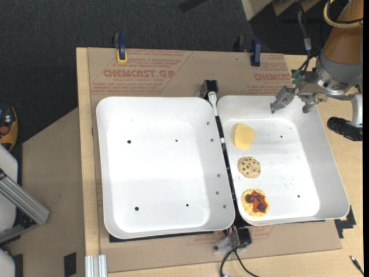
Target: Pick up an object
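Observation:
Three small food items lie in a column along the left side of the right bin (311, 172): a yellow wedge (244, 136), a chocolate-chip cookie (249, 167) and a small round pizza (255, 202). My gripper (294, 103) hangs over the far edge of the right bin, up and to the right of the yellow wedge. Its two fingers (281, 101) are spread open with nothing between them. The orange-banded wrist rises behind it at the top right.
The left bin (115, 154) sits beside the right one, divided from it by a black strip with clamps. Both rest on a brown board held by blue clamps (120, 41) at the back. A black part (345, 128) sticks in at the right.

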`<state>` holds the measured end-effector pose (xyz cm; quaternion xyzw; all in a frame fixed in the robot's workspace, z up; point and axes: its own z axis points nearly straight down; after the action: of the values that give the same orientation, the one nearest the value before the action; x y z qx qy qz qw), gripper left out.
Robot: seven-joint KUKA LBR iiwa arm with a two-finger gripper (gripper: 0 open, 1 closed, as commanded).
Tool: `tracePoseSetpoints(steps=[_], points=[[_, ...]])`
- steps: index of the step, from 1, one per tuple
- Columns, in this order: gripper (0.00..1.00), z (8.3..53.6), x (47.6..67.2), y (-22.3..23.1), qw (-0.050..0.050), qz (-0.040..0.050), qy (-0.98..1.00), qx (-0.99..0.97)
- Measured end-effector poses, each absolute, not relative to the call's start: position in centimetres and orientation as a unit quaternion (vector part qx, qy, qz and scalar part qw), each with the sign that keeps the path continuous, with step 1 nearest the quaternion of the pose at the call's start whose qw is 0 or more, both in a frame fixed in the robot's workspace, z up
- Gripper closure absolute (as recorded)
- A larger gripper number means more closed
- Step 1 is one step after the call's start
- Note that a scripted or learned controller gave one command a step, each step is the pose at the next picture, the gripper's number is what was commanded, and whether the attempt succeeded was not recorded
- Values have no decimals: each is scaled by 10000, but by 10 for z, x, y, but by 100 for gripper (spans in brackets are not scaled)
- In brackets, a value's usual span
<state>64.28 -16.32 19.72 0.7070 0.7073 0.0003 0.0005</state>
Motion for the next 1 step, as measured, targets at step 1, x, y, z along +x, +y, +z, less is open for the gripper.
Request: tracePoseSetpoints(steps=[1], points=[[0,80,645,-93,-46,-15,7092,7050]])
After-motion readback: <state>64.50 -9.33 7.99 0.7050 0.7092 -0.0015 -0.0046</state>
